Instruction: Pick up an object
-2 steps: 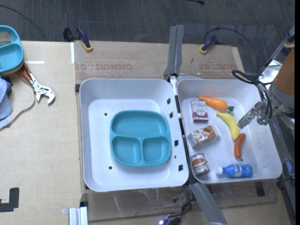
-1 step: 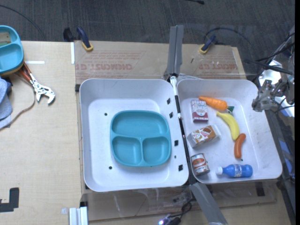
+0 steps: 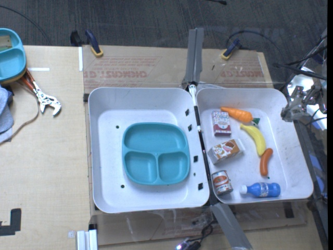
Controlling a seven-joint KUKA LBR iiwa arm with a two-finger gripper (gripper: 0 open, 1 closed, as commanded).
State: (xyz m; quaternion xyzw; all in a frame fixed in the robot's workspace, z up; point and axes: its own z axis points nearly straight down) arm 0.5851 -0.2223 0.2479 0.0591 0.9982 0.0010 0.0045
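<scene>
Nearest the camera, along the front wall of the right bin (image 3: 299, 139), a blue bottle (image 3: 261, 190) with a white cap lay on its side, and just left of it a small can (image 3: 221, 182) lay tipped over near the divider. Behind these, a small carton (image 3: 225, 151) with a red and white label lay tilted, and to its right a sausage (image 3: 266, 161) stood roughly lengthwise, well apart from the carton. A banana (image 3: 255, 138) curved just above the sausage, its lower end close to it. Farther back a red and white box (image 3: 221, 123) sat near the divider, and a carrot (image 3: 237, 114) lay beside it, its green end pointing toward the banana.

In the left bin (image 3: 99, 139) a teal plate (image 3: 156, 153) with three compartments rested flat in the middle.

The gripper (image 3: 292, 107) hung at the far right rim of the right bin, above its edge and apart from every object in it. It held nothing that could be seen; how wide it stood could not be told.

On the bench beyond the bins, a wrench (image 3: 47, 102) lay near a teal tray (image 3: 11, 53) at the left edge.
</scene>
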